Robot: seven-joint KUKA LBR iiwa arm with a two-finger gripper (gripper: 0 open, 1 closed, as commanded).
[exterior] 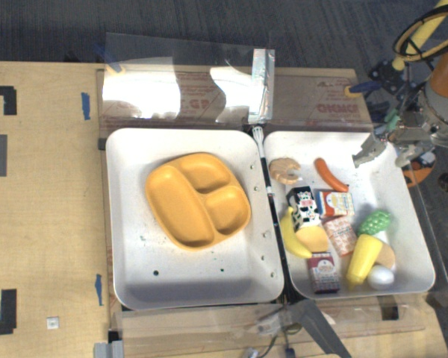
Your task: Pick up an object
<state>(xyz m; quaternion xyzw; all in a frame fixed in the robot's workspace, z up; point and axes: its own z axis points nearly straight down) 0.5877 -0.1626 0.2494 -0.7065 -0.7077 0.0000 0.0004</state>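
The hand (381,149) hangs over the right bin's (418,222) far right corner, fingers spread, gripping nothing. One orange sausage (330,174) lies near; one yellow tray (198,198) fills the left bin (127,200).

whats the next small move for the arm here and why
Probably a short move down and to the view's left. The pincer hangs over the right bin's upper right part with nothing between its fingers, while the nearest item, the hot dog, lies just left and below it on open floor, apart from the crowded pile with the corn and banana.
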